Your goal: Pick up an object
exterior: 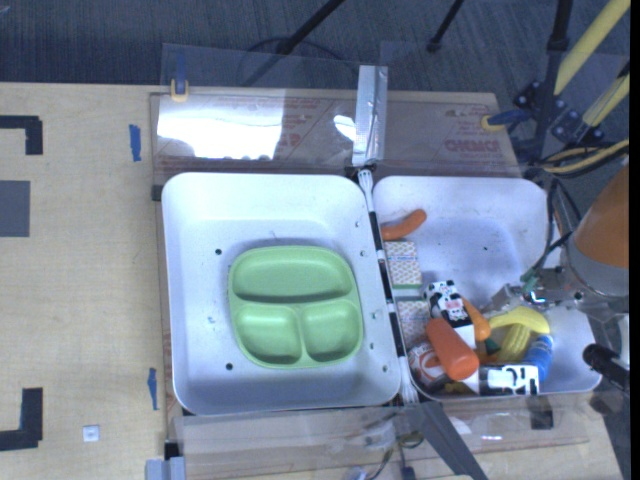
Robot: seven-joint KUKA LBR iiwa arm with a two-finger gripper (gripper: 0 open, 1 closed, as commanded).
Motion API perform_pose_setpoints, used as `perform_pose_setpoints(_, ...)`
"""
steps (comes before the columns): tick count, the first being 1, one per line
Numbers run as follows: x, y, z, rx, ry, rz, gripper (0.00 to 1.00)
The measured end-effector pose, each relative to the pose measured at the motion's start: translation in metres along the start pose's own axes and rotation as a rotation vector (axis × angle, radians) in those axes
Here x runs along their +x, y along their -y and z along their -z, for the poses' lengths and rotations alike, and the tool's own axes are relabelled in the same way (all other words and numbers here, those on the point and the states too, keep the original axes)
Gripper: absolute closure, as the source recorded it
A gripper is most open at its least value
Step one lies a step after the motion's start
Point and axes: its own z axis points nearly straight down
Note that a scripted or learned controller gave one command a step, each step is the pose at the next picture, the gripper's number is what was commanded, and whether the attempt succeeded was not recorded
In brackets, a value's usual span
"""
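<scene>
Pale wood-grain surface (80, 308), black tape corners at left. Left bin (190, 218): smooth white plastic, holds a matte green three-compartment tray (295, 303). Right bin (500, 218): cluttered near corner — glossy orange bottle (452, 350), yellow banana (520, 330), cow figure (445, 300), blue-capped tube (515, 376); orange carrot (403, 224) farther back. Gripper (530, 293) just above the banana; whether it is closed, cannot tell. Beyond: clear plastic panel (260, 123), grey carpet (150, 8), tripod legs.

The shallow white left bin (190, 268) offers bare floor all around its green three-compartment plastic tray (295, 303). The shallow white right bin (480, 218) lies open across its upper half, save an orange carrot-shaped toy (403, 224); a crowded heap of small toys (480, 348) blocks its lower half.
</scene>
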Motion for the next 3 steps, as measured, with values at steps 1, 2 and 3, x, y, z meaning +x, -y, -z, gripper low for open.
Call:
perform_pose_setpoints(1, -0.004, 0.020, 0.001, -0.007, -0.006, 0.004, 0.00)
perform_pose_setpoints(2, 0.050, 0.007, -0.002, -0.002, 0.012, 0.137, 0.00)
perform_pose_setpoints(3, 0.145, 0.017, 0.094, 0.004, 0.009, 0.305, 0.00)
